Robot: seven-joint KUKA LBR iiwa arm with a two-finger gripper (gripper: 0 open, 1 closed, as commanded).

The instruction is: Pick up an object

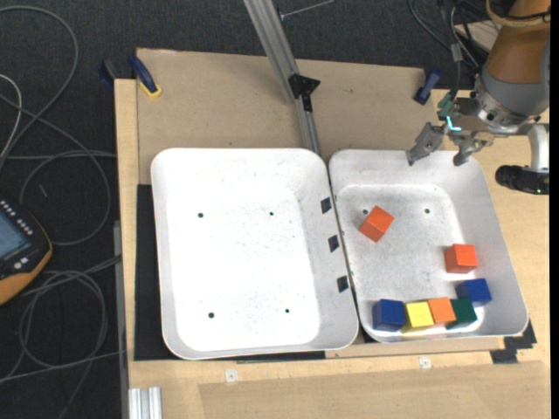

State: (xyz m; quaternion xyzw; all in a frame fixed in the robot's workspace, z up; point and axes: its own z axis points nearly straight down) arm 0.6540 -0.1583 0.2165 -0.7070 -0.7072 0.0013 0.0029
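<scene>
**Q:** Where is your gripper, and how does it stand?

**Me:** My gripper (443, 149) hangs over the far rim of the right bin (500, 234). Fingers spread wide, one at each side, nothing between them. Orange band of my arm (519, 55) just above and behind.

**Q:** What is closest to you?

**Me:** One orange block (376, 223), down and to the camera's left of my fingertips, near but apart. It sits alone on open floor, turned a bit on the diagonal. Best candidate, I judge.

**Q:** And farther out?

**Me:** A second orange block (460, 257), below me, close to the bin's outer wall. Beyond that, a row packed along the near wall: blue block (389, 312), yellow block (419, 313), another orange one, a green one, with a further blue one just above the row's end. These touch each other. The left bin (170, 234) lies well apart, past the divider.

**Q:** How would you do the step well?

**Me:** Go for the lone block. Centre over it first, then turn my wrist so the fingers face two flat sides, not the corners. Keep the jaws wide on the way down, descend straight, close only once the pads straddle it. The packed row leaves no room for a finger; the wall-side block risks a scrape against the rim.
</scene>
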